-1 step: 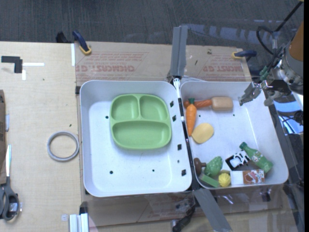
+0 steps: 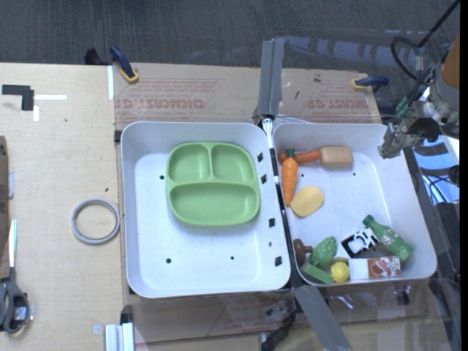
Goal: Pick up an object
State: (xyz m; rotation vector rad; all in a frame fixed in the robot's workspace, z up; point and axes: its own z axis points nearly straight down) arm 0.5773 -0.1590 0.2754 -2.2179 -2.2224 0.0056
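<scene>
The right bin (image 2: 409,196) holds a carrot (image 2: 289,178), a tan bread piece (image 2: 336,156), a yellow potato-shaped piece (image 2: 307,201), a green bottle (image 2: 389,240), a black-and-white toy (image 2: 358,242), a small box (image 2: 376,268), a yellow ball (image 2: 339,271) and a green vegetable (image 2: 323,250). My gripper (image 2: 392,143) hangs over that bin's far right rim, well away from the objects, with nothing seen between its fingers.
The left bin (image 2: 139,218) carries a green divided plate (image 2: 213,182). A tape ring (image 2: 95,220) and scissors (image 2: 13,302) lie on the bench at the left. A metal post (image 2: 270,79) stands behind the bins, with clamps (image 2: 124,64) on the cardboard.
</scene>
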